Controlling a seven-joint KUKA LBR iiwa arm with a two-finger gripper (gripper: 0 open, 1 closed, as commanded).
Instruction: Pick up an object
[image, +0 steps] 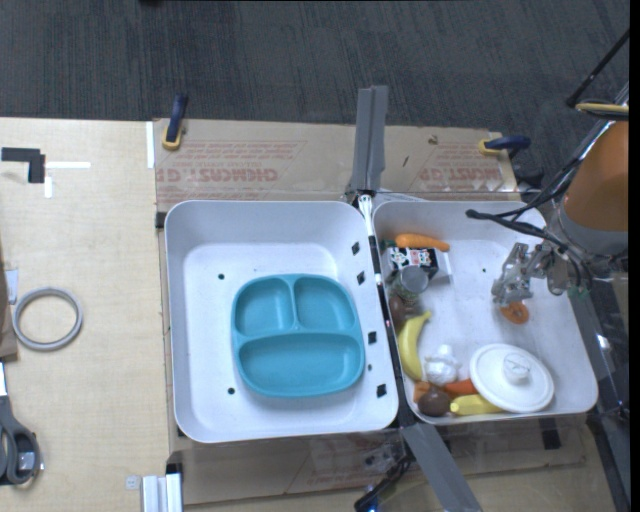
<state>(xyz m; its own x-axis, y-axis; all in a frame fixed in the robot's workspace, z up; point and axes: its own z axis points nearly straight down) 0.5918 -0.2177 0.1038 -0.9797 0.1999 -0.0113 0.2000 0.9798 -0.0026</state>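
A round white lid (512, 376) sits at the near end of the right bin (470, 240); left of the lid lie a small yellow piece (474, 405), a brown fruit (433, 401) and a banana (410, 342). Just beyond the lid an orange piece (515, 313) rests directly under the gripper (514, 287); whether its jaws are spread or pinching cannot be told. Farther left of it lies a carrot (421, 241)

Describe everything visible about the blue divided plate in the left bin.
The blue divided plastic plate is a rounded rectangle with three compartments: two smaller ones along the far side and one wide one along the near side, split by raised ridges. It looks smooth, matte and clean, with nothing in it. It lies flat, slightly rotated, near the middle of the left shallow white bin, resting on its floor.
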